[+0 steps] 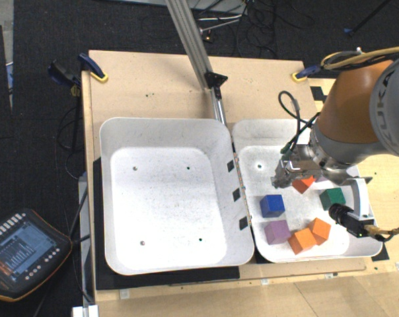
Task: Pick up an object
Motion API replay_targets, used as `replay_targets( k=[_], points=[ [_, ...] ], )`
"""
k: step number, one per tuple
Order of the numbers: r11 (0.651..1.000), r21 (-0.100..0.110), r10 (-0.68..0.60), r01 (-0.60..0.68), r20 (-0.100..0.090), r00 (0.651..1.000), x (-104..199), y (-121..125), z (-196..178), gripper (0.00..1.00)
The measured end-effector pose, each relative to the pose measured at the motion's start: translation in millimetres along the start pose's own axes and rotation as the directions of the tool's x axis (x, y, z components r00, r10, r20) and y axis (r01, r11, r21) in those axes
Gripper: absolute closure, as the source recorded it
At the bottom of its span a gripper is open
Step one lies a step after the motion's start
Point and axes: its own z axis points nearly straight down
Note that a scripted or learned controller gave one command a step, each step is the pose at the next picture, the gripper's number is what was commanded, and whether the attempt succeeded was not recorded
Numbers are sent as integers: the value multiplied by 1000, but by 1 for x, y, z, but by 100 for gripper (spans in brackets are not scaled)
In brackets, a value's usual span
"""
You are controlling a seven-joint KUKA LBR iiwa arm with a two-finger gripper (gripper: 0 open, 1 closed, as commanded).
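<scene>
My gripper [287, 175] hangs low over the middle of the right bin [252, 134]. A small red block [303, 185] lies right beside it, partly tucked under the gripper's body; whether it is held cannot be made out. In the same bin lie a blue cube [273, 205], a purple cube [276, 232], two orange blocks [302, 241] [321, 230] and a green block [333, 197], the last partly hidden by the wrist.
The left bin [113, 137] sits beside the right one, their rims touching at the centre. A slanted metal pole [191, 35] rises from the bench behind the bins. A teach pendant [21, 251] lies off the bench at lower left.
</scene>
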Motion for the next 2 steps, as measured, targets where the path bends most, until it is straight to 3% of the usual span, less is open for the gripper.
replay_targets(
  k=[1,2],
  points=[
    [1000,2,-2,2,0,1000,63,14,1,100],
    [1000,1,0,0,1,1000,105,33,-1,100]
  ],
)
